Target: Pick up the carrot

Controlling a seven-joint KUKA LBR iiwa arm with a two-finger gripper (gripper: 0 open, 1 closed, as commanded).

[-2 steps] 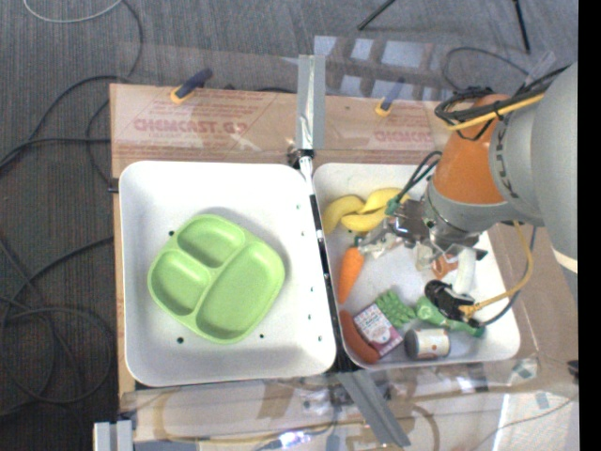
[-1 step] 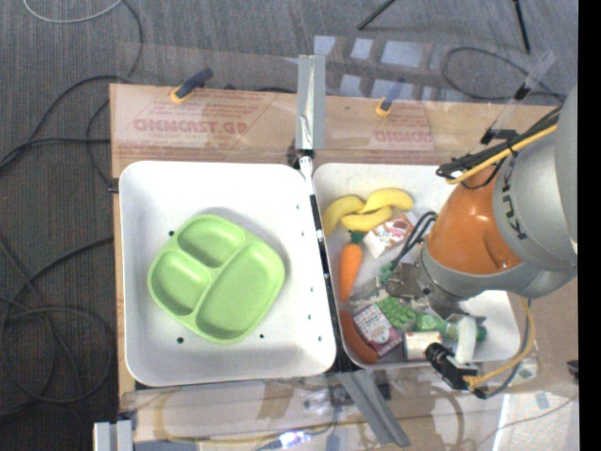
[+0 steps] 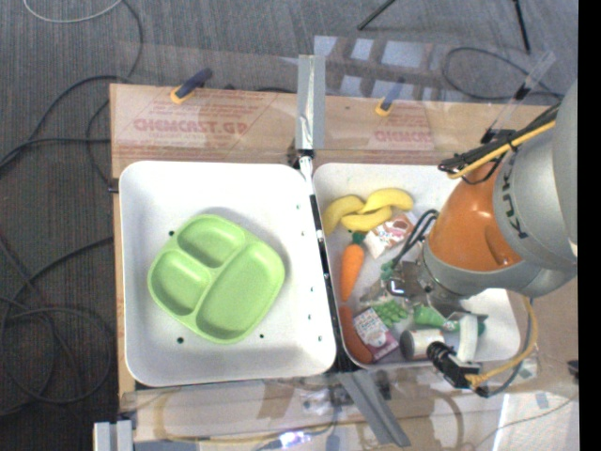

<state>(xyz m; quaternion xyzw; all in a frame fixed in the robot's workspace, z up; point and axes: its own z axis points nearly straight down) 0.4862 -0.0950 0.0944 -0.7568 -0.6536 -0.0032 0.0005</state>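
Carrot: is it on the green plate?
No, the carrot lies in the right bin, beside the bananas; the green plate sits in the left bin.

You have a smooth, glossy green plastic tray [image 3: 218, 277] in a matt white bin [image 3: 141, 346]; the carrot [image 3: 350, 271] looks like smooth plastic (as do the bananas [image 3: 371, 210]), and the arm's orange band [image 3: 474, 228] shines.
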